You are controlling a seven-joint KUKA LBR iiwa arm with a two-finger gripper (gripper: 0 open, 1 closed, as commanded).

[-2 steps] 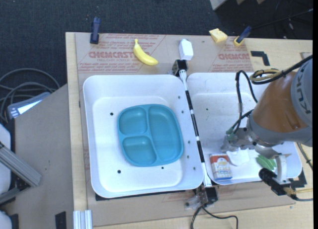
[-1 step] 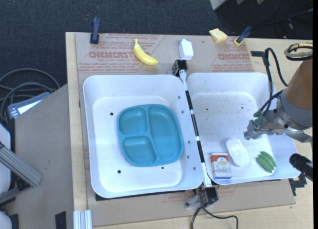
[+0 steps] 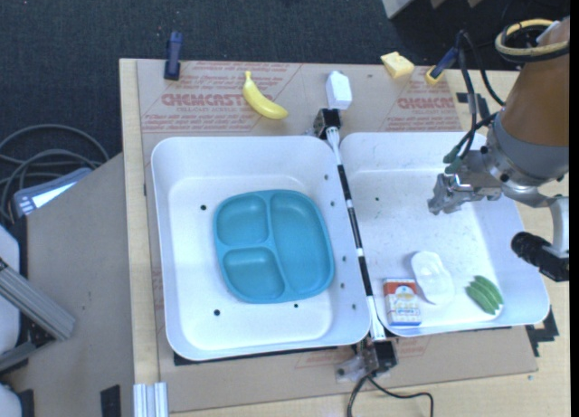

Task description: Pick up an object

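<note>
The right bin (image 3: 398, 171) holds three objects along its near side: a small red-and-white carton (image 3: 403, 302), a white rounded object (image 3: 432, 277) and a green pea pod (image 3: 485, 295). My gripper (image 3: 445, 200) hangs over the upper right part of this bin, well behind those objects and apart from them. Nothing shows between its fingers. The left bin (image 3: 181, 225) carries a blue divided plate (image 3: 270, 245).
On the bench behind the bins lie a yellow banana (image 3: 262, 99), a white block (image 3: 339, 90), a yellow cheese piece (image 3: 396, 65) and a blue clip (image 3: 173, 54). A black divider (image 3: 348, 216) runs between the bins. Cables trail near the arm.
</note>
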